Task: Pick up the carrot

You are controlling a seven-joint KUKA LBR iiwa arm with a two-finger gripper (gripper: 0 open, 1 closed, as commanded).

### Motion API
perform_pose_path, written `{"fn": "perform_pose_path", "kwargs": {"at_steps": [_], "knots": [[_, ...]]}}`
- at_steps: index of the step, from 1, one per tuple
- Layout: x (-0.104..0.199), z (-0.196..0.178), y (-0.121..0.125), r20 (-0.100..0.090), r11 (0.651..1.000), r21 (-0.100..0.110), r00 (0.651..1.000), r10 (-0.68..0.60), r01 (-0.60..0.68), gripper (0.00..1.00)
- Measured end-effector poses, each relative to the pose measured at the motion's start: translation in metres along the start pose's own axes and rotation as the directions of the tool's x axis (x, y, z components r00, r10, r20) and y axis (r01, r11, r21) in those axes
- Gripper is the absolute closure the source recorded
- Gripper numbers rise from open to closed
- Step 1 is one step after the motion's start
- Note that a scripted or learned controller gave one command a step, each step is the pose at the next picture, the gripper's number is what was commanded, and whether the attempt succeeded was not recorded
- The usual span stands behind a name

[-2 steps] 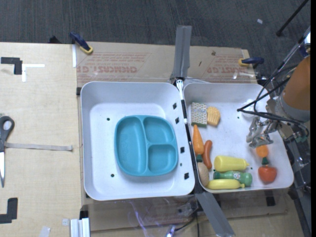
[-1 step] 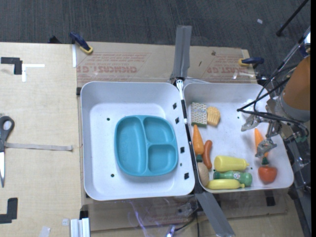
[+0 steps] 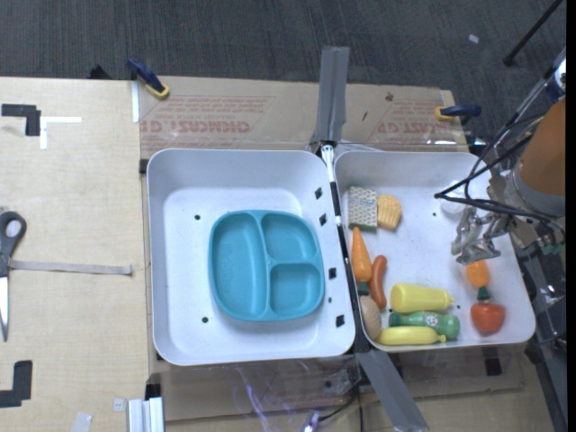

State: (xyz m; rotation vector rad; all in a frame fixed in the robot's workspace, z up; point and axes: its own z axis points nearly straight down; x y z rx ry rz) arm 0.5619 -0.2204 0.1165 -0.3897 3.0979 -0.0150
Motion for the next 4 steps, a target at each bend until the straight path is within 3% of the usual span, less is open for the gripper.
{"fn": "perform_pose_path", "kwargs": {"at_steps": [1,2,3,4], "knots": [[-0.051,-0.033,0.072,-0.013,0.969,-0.007,0.969,0.248,-0.248,1.0],[-0.051,-0.033,0.072,-0.014,0.969,-0.007,0.969,0.248,-0.248,0.0],[-0.034,0.025,0.001,-0.016,0.984,-0.008,0.984,0.176,-0.176,0.0],[-0.036,0.013,0.001,-0.009,0.985,-0.005,0.985,0.174,-0.174,1.0]]}}
